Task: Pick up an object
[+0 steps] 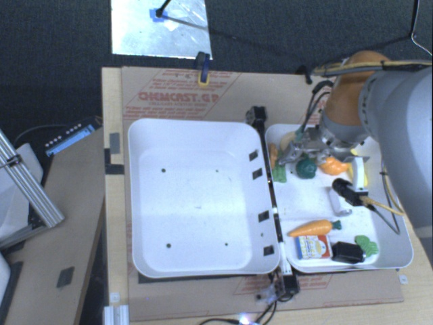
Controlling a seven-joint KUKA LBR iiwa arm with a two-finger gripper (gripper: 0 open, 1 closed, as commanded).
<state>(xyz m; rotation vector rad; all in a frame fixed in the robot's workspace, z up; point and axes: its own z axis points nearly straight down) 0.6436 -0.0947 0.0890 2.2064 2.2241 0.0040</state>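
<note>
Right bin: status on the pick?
End effector low in right bin, over dark green object. No grasp visible. Orange toy crowds it; carrot apart.

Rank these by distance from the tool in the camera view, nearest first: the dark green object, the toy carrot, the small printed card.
Tool, over the right bin's far end.
1. Dark green object: just beside the tool.
2. Toy carrot: mid-bin, toward the near side.
3. Small printed card: near edge, just past the carrot.

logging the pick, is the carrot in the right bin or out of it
In. The carrot lies flat on the right bin's floor, near its front, apart from the gripper.
</note>
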